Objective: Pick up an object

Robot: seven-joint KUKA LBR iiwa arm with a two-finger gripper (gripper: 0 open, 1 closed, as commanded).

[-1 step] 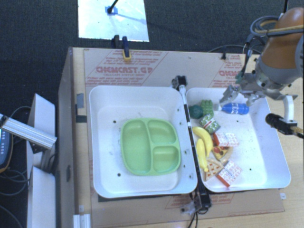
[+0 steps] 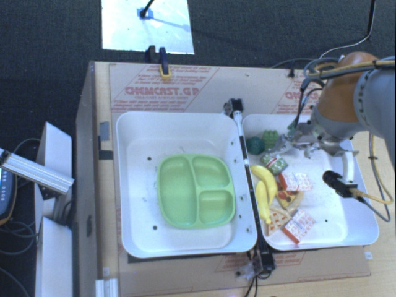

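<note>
Dark carpet around the counter (image 2: 185, 82), two white bins on top. The gripper (image 2: 296, 140) hangs over the right bin (image 2: 356, 228); can't tell its state. Banana (image 2: 265, 187) lies at roughly 7 o'clock from it, long axis running 12-to-6, near the divider.

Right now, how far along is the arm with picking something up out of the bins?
Nothing looks picked yet. The banana, the green ball and the small packets all lie in the right bin, and the green divided plate sits in the left bin. In hand: the gripper is low over the right bin's far end, near the green items. Left: closing on one object and lifting it.
</note>
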